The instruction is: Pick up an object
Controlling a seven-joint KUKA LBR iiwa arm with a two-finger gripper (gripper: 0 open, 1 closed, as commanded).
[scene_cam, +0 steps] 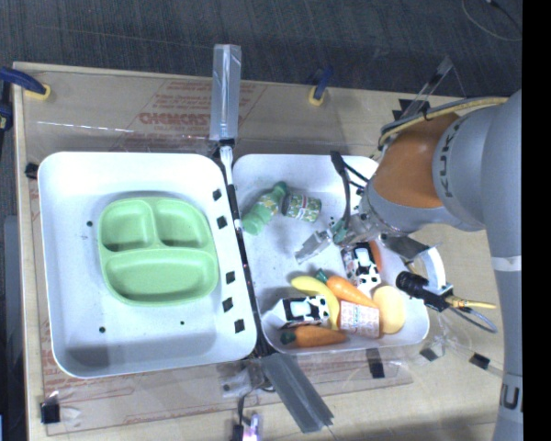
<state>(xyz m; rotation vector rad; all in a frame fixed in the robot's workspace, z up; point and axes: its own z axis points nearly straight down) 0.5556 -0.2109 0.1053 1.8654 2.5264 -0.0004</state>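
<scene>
The gripper [335, 238] hangs low in the right bin [285, 168]; whether it is wide or narrow, I cannot tell. A green bottle [264, 209] lies at its ten o'clock, a banana [309, 288] near its six.

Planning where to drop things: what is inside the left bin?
A green divided tray lies in the left bin, its compartments bare. The bin floor beneath it is covered.

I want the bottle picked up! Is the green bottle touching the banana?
Apart. The camera view shows the green bottle lying near the top of the right bin, with bare white floor between it and the banana lower down.
</scene>
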